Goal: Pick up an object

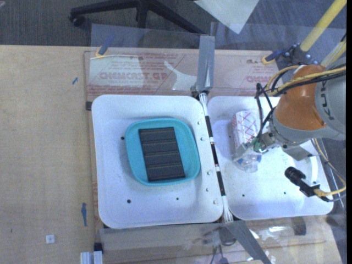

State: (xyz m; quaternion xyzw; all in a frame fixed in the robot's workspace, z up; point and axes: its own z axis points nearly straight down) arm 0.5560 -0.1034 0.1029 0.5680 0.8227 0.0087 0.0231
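White plastic, twice over: two shallow bins side by side on a pale wood-coloured counter (44,147), seen from above at a slant. Meeting along a shared middle edge.

White bin on the view's left (110,202): holds a teal rounded-square plastic dish (133,166), lying flat near the bin's middle. On the dish, a dark grey ribbed rectangular block (160,154), flat, long side running away from the camera, well inside the dish's rim.

White bin on the view's right (264,205): holds a small white carton with a red criss-cross pattern (243,126), in the far part of the bin, close to the dividing edge. Just nearer the camera, a crumpled piece of clear plastic (246,161), touching or almost touching the carton; cannot tell which.

Reaching in from the view's right, over that same bin: grey robot arm with a broad orange band (297,106), wrist angled down and toward the carton. Ends in jaws just beside the carton's near right corner and right at the far edge of the clear plastic. Cannot tell whether open or closed, being mostly hidden under the wrist.

Behind the bins, a flat clear sheet with faded red lettering (137,77). On the counter's near left, a short strip of blue tape (83,213). Beyond the counter, dark carpet and the black legs of an office chair (137,7).
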